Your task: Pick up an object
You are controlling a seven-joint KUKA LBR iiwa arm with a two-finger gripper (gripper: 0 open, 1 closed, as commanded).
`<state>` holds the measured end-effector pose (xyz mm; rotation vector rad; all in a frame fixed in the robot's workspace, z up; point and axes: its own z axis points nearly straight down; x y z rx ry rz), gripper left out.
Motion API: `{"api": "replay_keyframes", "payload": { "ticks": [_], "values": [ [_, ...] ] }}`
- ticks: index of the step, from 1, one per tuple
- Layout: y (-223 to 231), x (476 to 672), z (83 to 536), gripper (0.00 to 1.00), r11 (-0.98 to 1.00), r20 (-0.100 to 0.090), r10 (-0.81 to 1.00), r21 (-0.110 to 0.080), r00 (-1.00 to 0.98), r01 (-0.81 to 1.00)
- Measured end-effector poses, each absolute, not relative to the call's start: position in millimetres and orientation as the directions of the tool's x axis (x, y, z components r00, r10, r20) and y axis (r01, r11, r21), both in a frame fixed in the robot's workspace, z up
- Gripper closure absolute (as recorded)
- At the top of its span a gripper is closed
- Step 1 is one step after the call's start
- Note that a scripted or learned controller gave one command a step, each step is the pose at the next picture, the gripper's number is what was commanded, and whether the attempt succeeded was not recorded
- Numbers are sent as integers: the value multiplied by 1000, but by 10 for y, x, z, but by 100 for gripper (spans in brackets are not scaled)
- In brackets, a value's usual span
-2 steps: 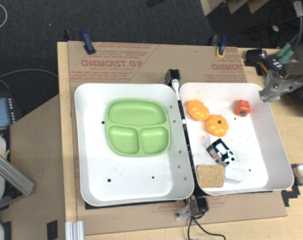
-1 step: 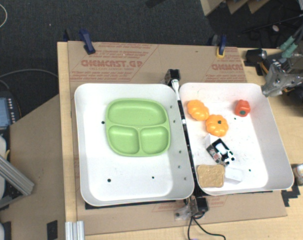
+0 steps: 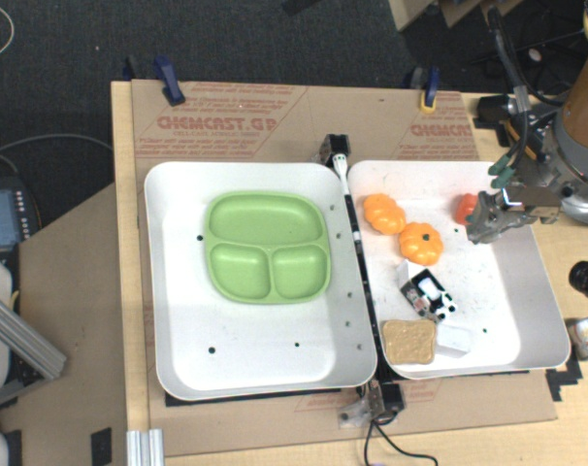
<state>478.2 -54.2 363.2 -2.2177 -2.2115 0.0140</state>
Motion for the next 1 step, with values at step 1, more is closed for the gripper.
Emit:
{"api": "replay_keyframes", "payload": {
  "ticks": [1],
  "values": [
    [697,4764,2394,100,12,3,1000,-15,-12,1000]
  ]
}}
